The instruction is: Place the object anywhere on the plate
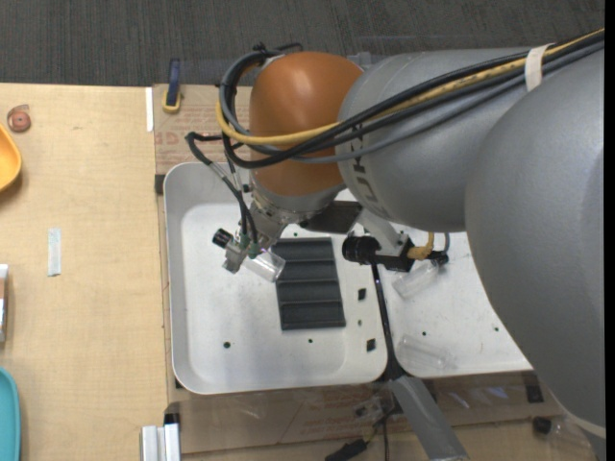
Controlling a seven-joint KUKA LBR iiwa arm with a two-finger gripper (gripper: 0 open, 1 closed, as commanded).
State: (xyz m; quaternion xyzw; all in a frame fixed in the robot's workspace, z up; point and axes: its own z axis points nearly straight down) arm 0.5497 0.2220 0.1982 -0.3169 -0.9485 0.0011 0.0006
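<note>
A dark, ribbed rectangular plate lies flat in the middle of the left white bin. My gripper hangs low over that bin, right at the plate's upper left corner, under the orange wrist band. Its silver tip touches or overlaps the plate's edge. I see nothing clearly held in it. A small clear piece lies in the right bin near the divider, partly under the arm.
The grey arm covers the right bin's far half and the view's upper right. Another clear scrap lies in the right bin. On the wooden bench to the left are an orange dish, a teal item and a small strip.
</note>
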